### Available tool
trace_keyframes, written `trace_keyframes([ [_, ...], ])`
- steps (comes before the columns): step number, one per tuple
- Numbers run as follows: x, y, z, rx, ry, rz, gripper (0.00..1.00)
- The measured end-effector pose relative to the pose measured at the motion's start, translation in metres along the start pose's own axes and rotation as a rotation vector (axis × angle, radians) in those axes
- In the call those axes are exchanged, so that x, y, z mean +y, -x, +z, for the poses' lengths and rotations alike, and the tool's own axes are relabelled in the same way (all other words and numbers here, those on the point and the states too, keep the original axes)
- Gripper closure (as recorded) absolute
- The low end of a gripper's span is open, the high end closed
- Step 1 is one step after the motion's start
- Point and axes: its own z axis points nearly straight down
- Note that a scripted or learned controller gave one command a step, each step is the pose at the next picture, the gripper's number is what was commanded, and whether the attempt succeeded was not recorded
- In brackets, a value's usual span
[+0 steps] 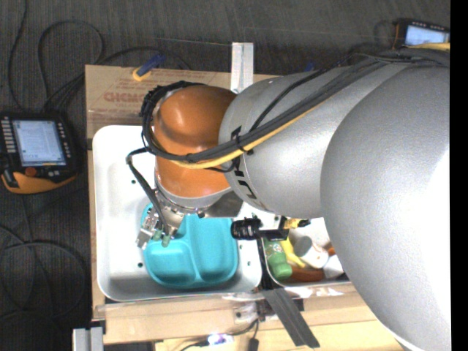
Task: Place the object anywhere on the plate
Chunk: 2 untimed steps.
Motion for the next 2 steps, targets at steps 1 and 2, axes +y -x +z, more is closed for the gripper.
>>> trace_keyframes([
  [1, 0.0000, 0.0001, -0.0001, 0.000, 0.000, 0.000, 0.00],
  [2, 0.0004, -0.0005, -0.0084, 0.001, -0.001, -0.001, 1.00],
])
